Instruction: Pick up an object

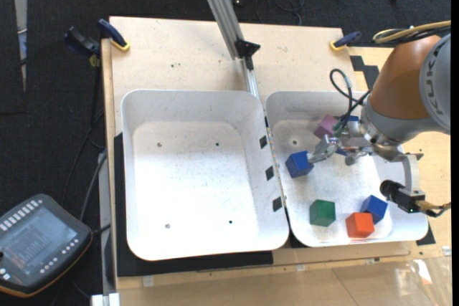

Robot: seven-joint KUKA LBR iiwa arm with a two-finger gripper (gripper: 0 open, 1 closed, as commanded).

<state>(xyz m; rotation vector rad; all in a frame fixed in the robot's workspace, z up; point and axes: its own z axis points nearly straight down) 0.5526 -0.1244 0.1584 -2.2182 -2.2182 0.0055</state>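
Observation:
In the right bin (pixel 283 118) lie several blocks. A blue cube (pixel 298 164) sits near the bin's left wall. A purple block (pixel 326 126) lies further back, partly hidden by the wrist. Near the front are a green cube (pixel 322 213), an orange cube (pixel 360 225) and a second blue cube (pixel 374 208). My gripper (pixel 318 153) reaches in from the right, low in the bin, with its tip right against the first blue cube's right side. Whether that cube is gripped is not visible.
The left bin (pixel 136 154) stands beside the right one, and they share a dividing wall with black marks. A slanted metal pole (pixel 219 0) comes down to the bench behind the bins. Cables loop off the wrist above the bin's back right.

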